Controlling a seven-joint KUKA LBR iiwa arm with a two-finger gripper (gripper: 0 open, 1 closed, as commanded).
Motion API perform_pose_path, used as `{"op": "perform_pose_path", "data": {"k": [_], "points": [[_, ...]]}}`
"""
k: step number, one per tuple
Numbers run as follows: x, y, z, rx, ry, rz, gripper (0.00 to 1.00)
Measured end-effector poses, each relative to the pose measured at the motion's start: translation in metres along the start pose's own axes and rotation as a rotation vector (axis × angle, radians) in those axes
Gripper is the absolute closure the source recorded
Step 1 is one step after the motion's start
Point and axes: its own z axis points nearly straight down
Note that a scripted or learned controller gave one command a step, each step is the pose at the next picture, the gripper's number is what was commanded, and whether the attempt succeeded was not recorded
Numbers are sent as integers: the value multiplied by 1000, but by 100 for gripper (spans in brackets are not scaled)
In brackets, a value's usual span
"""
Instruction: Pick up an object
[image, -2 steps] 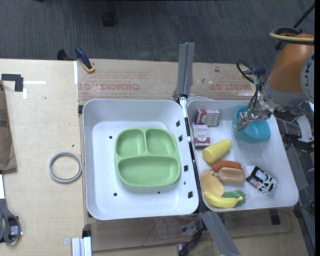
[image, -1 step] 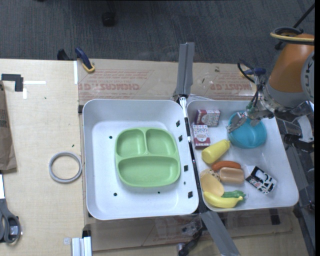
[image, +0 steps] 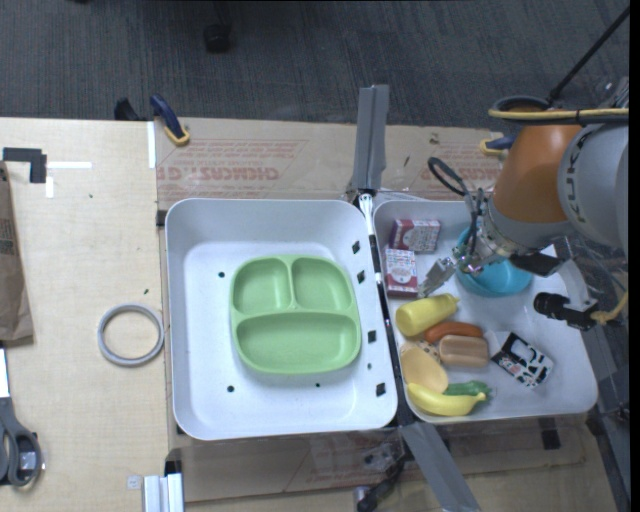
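My gripper (image: 447, 268) hangs over the right bin (image: 570, 385), in its upper middle, just above a yellow squash-like toy (image: 425, 314). Behind it a blue bowl (image: 497, 278) sits partly under the wrist. Two small red-and-white boxes (image: 402, 268) lie at the bin's upper left. Below the yellow toy lie a hot dog (image: 457, 331), a tan bread piece (image: 463, 350), a yellow round piece (image: 424, 369) and a banana (image: 447, 401) with a green piece (image: 468, 389). A black-and-white packet (image: 524, 359) lies to the right. Nothing shows between the fingers.
The left bin (image: 190, 300) holds a green divided plate (image: 296, 314). A grey ring (image: 131, 333) lies on the bench to the left. A metal divider post (image: 370, 140) stands between the bins at the back.
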Motion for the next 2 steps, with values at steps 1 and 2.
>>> {"op": "perform_pose_path", "data": {"k": [1,2], "points": [[-25,42,-27,1,0,275,0],[2,-3,0,1,0,3,0]]}}
